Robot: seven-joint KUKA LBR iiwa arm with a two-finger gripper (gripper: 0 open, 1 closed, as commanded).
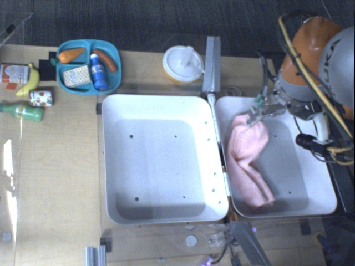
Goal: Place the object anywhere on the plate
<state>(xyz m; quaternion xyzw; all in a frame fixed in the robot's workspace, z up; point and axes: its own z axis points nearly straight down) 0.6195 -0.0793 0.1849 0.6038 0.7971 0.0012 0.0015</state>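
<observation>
I am the arm reaching in from the right, my gripper [256, 115] low over the right bin [310, 204]. My fingertips meet the top edge of the pink cloth [247, 159], which lies crumpled along that bin's left side. I cannot tell how far my jaws are open or whether they pinch fabric. To do this well, I should seize a thick fold before lifting.

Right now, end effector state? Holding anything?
End effector: down at the top edge of the pink cloth in the right bin; open or closed cannot be told, and no grasp is visible.
</observation>
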